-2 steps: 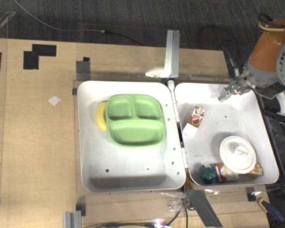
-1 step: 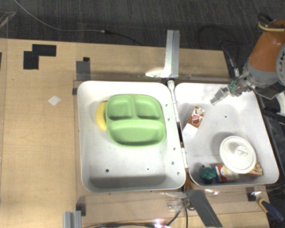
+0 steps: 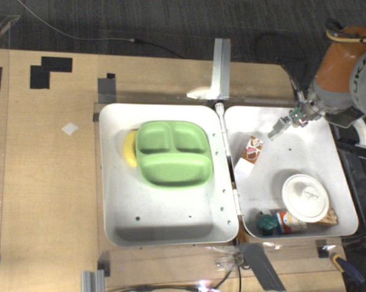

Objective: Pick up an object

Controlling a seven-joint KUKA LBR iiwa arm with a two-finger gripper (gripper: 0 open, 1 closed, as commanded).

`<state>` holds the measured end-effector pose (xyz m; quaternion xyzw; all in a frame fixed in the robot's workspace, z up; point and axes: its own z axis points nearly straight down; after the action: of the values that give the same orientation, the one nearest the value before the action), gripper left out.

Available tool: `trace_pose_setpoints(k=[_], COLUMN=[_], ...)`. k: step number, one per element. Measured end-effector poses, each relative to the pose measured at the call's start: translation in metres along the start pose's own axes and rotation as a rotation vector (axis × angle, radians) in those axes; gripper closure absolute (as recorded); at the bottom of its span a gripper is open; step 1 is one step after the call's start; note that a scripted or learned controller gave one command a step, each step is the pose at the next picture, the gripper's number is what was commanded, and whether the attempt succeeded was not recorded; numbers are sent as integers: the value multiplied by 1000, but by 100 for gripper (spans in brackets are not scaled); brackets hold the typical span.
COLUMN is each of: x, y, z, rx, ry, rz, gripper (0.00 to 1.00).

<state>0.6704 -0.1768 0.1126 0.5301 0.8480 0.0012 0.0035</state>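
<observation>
My gripper [image 3: 280,128] hangs over the far part of the right bin [image 3: 329,163], its thin fingers pointing down and left, open, with nothing between them. Just below and left of it lies a small brown and white carton [image 3: 253,149] with a white card [image 3: 243,166] beside it. A white round lidded bowl [image 3: 305,196] sits in the near part of that bin. Along the bin's near wall lie a dark green object [image 3: 267,224] and a red and blue bottle [image 3: 288,222]. A brown scrap [image 3: 330,217] peeks out from under the bowl.
The left bin [image 3: 164,224] holds a green divided tray [image 3: 172,152] with a yellow object [image 3: 129,149] tucked under its left edge. A metal post [image 3: 221,66] stands behind the seam between the bins. The wooden bench [image 3: 42,175] spreads to the left.
</observation>
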Motion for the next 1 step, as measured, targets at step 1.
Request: trace_pose_setpoints(k=[1], x=[44], y=[4], z=[26], rx=[2], ry=[2], rz=[66], gripper=[0])
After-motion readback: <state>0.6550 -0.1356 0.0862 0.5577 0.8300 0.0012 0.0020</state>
